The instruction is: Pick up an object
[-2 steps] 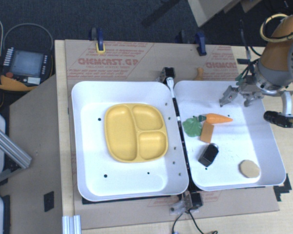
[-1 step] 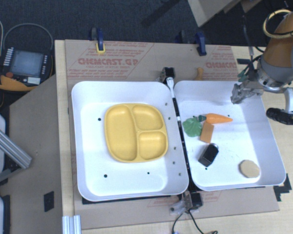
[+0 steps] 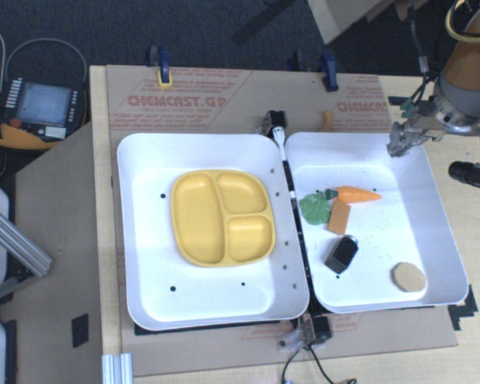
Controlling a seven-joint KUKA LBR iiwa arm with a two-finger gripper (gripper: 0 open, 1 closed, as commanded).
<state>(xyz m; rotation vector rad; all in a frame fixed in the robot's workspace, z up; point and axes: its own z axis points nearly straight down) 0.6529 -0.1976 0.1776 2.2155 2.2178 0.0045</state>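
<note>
Nearest the lens, along the bottom of the frame, runs the front lip of the bench (image 3: 224,350), a cardboard sheet under two white bins that are pressed side by side so their inner rims meet down the middle. Starting on the left, the left bin (image 3: 144,294) carries a yellow divided plate (image 3: 222,216) lying flat near its centre, its three compartments bare; it looks parked there as a target or a distractor, well apart from the loose items. Moving right across the seam, the right bin (image 3: 432,214) holds every candidate for picking: a green leafy piece (image 3: 313,207) just beside an orange block (image 3: 339,215), with a toy carrot (image 3: 358,194) lying across their upper side, tip pointing right. Below them a small black object (image 3: 342,254) sits tilted and alone, and a tan round piece (image 3: 408,277) rests near the front right corner, well apart from the rest. That scatter probably gives the program isolated targets as well as a crowded cluster. Furthest right, the gripper (image 3: 403,138) hangs over the back rim of the right bin, the grey wrist and orange band slanting in from the upper right. Nothing sits between its fingers; whether the jaws are spread or closed I cannot tell at this size
</note>
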